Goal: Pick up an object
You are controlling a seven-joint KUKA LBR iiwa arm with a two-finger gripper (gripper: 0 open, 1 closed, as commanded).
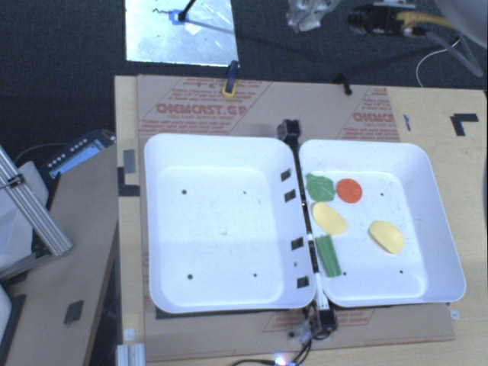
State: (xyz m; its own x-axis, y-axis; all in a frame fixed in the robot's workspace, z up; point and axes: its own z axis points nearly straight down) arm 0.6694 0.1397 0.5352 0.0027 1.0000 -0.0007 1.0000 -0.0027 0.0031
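Several small objects lie in the right bin [427, 273]. A green leafy piece [320, 187] and a red-orange disc [349, 191] sit side by side near its far left. Below them is a yellow oval [329, 219], with a green stick [328, 255] closer to the front against the left wall. A second yellow oval [386, 236] rests toward the middle. The gripper [309, 8] hangs high at the top of the view, beyond the bench's far edge and well away from both bins, with nothing visible in it.
The left bin [221, 227] adjoins the right one along a black clipped seam [299, 204]. A shiny metal sheet [181, 21] lies on the floor at top left. A yellow clip [229, 90] sits at the bench's far edge. Cables [427, 21] run top right.
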